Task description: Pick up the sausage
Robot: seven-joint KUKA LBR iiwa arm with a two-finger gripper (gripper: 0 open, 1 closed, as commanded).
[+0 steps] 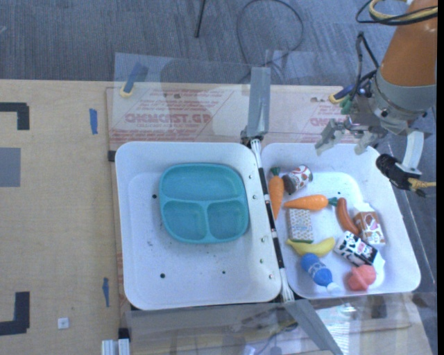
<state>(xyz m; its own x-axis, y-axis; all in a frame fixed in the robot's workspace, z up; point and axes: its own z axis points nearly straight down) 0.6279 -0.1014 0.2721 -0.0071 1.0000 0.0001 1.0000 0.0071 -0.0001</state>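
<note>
Gripper (pixel 345 136): fingers spread apart and holding nothing, hovering above the far rim of the right bin (pixel 409 239).
Sausage (pixel 345 214): red-brown, lying in the right half of the right bin, between the orange carrot (pixel 306 203) on its left and a brown-and-white carton (pixel 370 228) on its right, well nearer than the gripper.
Left bin (pixel 139 229): holds a teal divided plate (pixel 204 203).
Near part of right bin: banana (pixel 311 245), blue bottle (pixel 316 270), pink item (pixel 361 277).

An orange band (pixel 411 52) tops the arm's grey wrist, with black and yellow cables (pixel 386 10) looping above the metal hand (pixel 347 137).
</note>
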